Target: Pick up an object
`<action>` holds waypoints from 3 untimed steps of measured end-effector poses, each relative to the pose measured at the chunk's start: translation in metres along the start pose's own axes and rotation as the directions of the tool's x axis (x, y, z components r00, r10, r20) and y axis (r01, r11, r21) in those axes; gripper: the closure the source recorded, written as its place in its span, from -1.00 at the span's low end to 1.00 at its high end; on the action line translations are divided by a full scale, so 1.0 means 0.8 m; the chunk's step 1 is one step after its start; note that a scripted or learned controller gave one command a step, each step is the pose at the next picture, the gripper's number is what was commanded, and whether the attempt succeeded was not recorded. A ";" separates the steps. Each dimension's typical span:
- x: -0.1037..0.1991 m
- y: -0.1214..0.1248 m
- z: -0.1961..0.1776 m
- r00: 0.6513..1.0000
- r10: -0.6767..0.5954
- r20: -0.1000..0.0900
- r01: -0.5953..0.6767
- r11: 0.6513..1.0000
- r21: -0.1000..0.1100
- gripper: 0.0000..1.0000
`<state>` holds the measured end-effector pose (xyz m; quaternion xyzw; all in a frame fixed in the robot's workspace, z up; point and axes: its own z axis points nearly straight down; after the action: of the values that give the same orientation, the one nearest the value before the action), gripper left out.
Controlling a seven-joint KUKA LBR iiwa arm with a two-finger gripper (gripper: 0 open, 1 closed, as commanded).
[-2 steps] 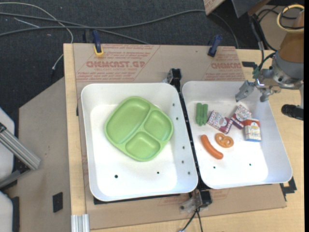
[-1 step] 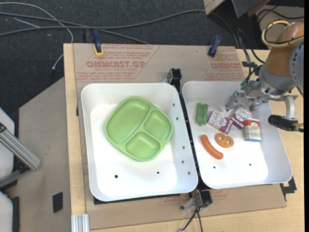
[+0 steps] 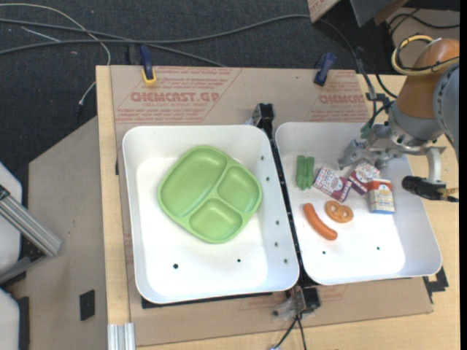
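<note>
Right now the small objects lie clustered in the right bin (image 3: 408,257): a green pepper-like piece (image 3: 304,172) at about ten o'clock of the bin's middle, a purple-and-white packet (image 3: 332,183) just beside it, a red-and-white carton (image 3: 379,196) toward three o'clock, a pretzel-shaped piece (image 3: 338,211) near the middle, and an orange-red sausage (image 3: 319,222) touching or nearly touching the pretzel at its seven o'clock side. Another small red-and-white packet (image 3: 363,172) sits at twelve o'clock of the cluster, directly under the gripper (image 3: 363,152). The gripper hangs low over the bin's upper part, its metal parts mixed with the packets below, and whether it is parted or closed on anything cannot be told. The grey arm (image 3: 427,100) with its orange band enters from two o'clock. In the left bin (image 3: 146,268) lies a green divided plate (image 3: 210,193), roughly central. Both bins rest on a cardboard-covered bench (image 3: 182,90), held by blue clamps (image 3: 148,71) at its far edge.
</note>
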<state>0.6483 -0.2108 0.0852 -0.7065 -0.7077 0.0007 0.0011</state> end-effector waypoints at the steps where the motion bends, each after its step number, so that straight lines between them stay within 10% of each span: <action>1: 0.000 0.002 -0.015 1.000 -0.001 0.001 0.001 1.000 -0.004 1.00; 3: 0.013 -0.003 -0.141 1.000 0.000 0.003 0.000 1.000 -0.009 1.00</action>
<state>0.6462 -0.2002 0.1979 -0.7064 -0.7078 -0.0018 -0.0031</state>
